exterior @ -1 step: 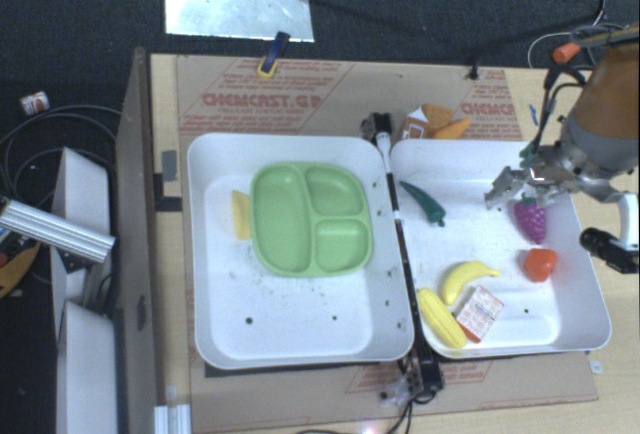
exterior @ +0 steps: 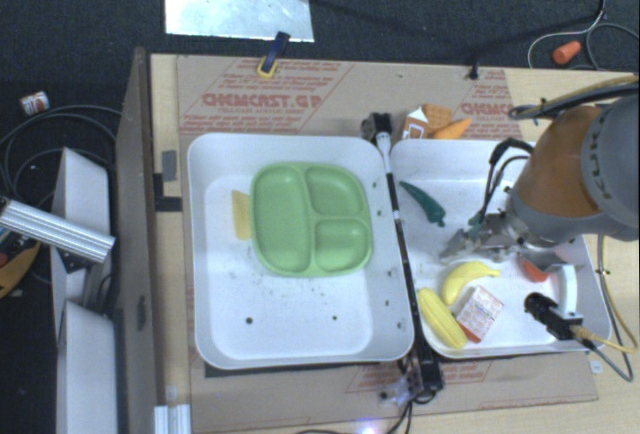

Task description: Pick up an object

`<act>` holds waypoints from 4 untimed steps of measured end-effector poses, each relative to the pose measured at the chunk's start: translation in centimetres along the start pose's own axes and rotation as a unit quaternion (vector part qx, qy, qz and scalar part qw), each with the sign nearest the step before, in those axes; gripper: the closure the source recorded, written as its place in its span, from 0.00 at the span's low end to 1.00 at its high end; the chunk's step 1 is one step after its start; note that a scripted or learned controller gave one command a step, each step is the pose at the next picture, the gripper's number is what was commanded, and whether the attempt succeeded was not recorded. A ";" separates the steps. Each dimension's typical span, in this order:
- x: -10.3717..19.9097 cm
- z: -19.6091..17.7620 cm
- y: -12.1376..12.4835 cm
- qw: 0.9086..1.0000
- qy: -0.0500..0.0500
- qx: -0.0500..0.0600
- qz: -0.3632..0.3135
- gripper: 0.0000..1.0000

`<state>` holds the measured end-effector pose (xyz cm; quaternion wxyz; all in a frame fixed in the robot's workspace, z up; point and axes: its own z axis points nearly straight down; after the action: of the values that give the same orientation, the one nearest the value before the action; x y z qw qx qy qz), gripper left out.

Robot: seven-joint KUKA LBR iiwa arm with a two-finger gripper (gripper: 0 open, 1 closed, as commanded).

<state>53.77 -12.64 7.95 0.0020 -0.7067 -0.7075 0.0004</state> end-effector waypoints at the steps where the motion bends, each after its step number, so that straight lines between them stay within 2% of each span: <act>1: 2.6 -0.4 -3.7 1.000 0.000 -0.001 0.000 0.00; 2: 2.5 -1.6 -3.4 1.000 -0.001 -0.004 0.000 1.00; 3: 2.5 -1.6 -3.4 1.000 -0.001 -0.004 0.000 0.00; 4: 1.0 -0.4 -5.2 1.000 -0.001 -0.002 0.001 0.00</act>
<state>48.62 -11.65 8.40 0.0001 -0.7075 -0.7067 -0.0002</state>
